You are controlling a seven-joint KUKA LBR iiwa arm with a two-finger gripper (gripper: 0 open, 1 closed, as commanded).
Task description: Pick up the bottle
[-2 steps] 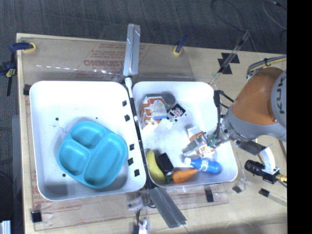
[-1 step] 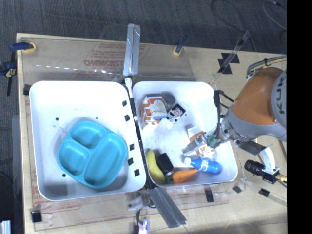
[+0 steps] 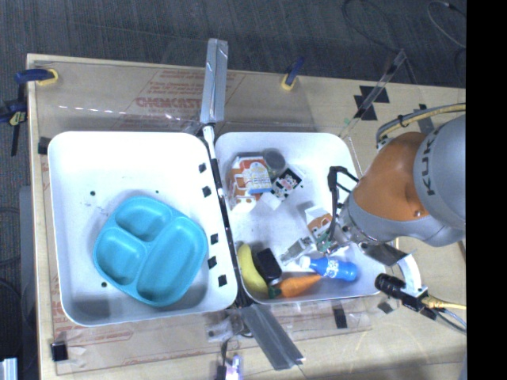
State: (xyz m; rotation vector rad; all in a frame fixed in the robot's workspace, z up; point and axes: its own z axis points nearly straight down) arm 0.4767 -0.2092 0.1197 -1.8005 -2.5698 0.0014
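Bottle (image 3: 336, 270) in right bin (image 3: 317, 145) beside carrot (image 3: 299, 285); banana (image 3: 250, 269)

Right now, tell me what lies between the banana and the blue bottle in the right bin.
In the camera view, a black block and an orange carrot lie between the banana and the blue bottle.

Two white bins: left bin (image 3: 71, 212), right bin (image 3: 317, 145).

Left bin: one blue divided plate (image 3: 150, 248).

Right bin: one blue bottle (image 3: 337, 270), one carrot (image 3: 297, 285) touching the bottle's left end, one banana (image 3: 250, 269) left of the carrot, one black block (image 3: 268, 264) on the banana, one orange-and-white carton (image 3: 252, 177) at the far side.
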